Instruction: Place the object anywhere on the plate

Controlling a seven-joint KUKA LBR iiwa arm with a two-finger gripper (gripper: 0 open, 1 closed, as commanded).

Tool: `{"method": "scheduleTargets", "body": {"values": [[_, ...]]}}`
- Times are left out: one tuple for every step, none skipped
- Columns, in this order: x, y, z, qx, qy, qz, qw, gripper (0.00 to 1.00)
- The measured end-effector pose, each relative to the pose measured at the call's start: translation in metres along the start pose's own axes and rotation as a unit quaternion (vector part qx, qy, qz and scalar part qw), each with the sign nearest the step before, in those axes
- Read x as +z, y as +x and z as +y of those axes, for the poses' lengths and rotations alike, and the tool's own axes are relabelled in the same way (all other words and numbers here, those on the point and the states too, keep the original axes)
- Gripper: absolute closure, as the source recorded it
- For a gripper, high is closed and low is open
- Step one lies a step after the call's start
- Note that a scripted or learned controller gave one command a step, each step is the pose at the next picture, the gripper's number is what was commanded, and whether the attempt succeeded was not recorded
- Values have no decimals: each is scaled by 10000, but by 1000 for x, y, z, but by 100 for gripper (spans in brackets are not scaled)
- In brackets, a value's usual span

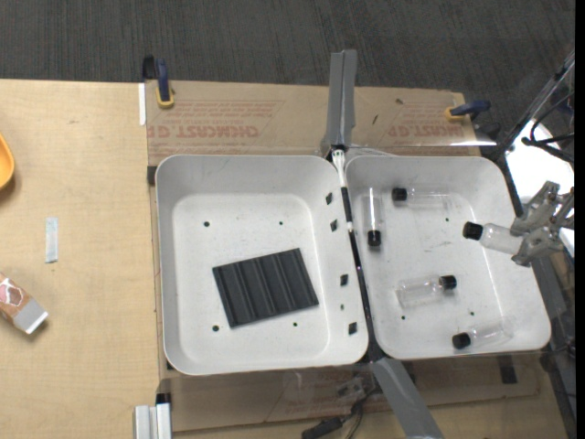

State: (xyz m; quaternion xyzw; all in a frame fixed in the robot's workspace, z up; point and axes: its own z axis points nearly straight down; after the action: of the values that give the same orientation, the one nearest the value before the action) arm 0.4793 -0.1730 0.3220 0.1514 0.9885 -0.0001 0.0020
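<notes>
Gripping a clear vial (492, 236) with a black cap, my end effector (528, 236) hangs at the right edge of the right bin (512, 199), fingers closed on the vial's body. Four more capped vials lie in that bin. The dark ribbed plate (265, 286) rests in the left bin (183, 245), well apart.

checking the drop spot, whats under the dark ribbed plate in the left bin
The dark ribbed plate lies flat on the left bin floor; white floor shows all around it. Whatever is beneath stays covered.
</notes>
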Motion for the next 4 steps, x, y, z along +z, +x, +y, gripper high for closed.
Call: {"method": "scheduleTargets", "body": {"values": [[12,-1,-6,-2024,-8,11,9793,100],[11,-6,-7,-2624,-5,2,9650,100],[37,-19,-45,-4399,-15,9,8980,100],[25,-21,-40,-4978,-14,0,8673,100]]}}
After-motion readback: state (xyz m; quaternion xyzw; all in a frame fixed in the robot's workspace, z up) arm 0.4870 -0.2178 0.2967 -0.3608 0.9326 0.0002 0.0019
